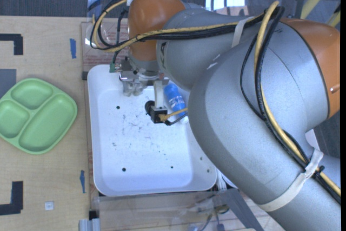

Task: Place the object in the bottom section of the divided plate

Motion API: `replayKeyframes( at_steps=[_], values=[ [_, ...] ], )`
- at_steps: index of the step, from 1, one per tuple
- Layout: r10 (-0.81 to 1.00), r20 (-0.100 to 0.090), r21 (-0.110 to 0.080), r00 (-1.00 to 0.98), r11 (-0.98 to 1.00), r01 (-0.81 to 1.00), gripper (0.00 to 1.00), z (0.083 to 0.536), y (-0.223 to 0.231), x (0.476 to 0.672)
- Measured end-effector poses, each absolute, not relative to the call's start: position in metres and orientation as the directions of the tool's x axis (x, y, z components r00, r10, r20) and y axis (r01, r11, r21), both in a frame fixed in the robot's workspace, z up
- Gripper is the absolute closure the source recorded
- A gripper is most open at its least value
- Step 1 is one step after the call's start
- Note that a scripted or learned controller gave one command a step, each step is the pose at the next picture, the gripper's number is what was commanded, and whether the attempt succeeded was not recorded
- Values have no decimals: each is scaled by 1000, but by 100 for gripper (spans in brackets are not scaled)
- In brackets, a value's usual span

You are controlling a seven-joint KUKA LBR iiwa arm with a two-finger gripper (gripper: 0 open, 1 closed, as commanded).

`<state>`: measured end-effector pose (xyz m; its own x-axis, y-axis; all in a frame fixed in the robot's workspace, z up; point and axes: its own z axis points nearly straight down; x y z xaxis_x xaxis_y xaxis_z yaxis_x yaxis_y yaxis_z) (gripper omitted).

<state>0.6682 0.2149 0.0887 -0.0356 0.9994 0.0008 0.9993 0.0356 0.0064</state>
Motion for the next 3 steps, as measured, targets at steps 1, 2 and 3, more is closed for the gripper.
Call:
replayKeyframes(
  at_steps=[1, 2, 3],
  values=[
    [999, 0, 10, -39, 39, 999, 100, 100, 216, 669],
    [999, -1, 14, -42, 42, 999, 100, 111, 217, 669],
    [1000, 0, 6, -21, 21, 1000, 100, 89, 222, 668]
  ],
)
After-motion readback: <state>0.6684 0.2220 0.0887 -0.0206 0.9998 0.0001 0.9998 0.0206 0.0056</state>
